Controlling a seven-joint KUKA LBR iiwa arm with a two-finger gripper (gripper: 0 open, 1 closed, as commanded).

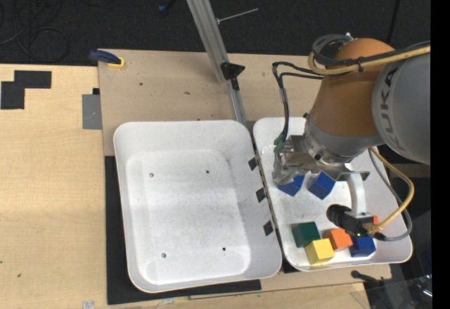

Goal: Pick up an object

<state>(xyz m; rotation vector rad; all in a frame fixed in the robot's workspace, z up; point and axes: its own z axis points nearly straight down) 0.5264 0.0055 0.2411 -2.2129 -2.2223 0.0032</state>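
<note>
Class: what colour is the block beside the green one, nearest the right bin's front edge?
Yellow block, in the camera view.

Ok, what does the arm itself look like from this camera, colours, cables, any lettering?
The arm is bulky and rounded: a grey shell with dark KUKA lettering, then a wide orange band above the wrist. Black cables loop beside it, and a yellowish hose curves below. The gripper is small, grey metal.

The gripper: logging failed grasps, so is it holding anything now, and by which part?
Cannot be told: the gripper sits low over a blue block in the right bin, its fingertips hidden.
</note>
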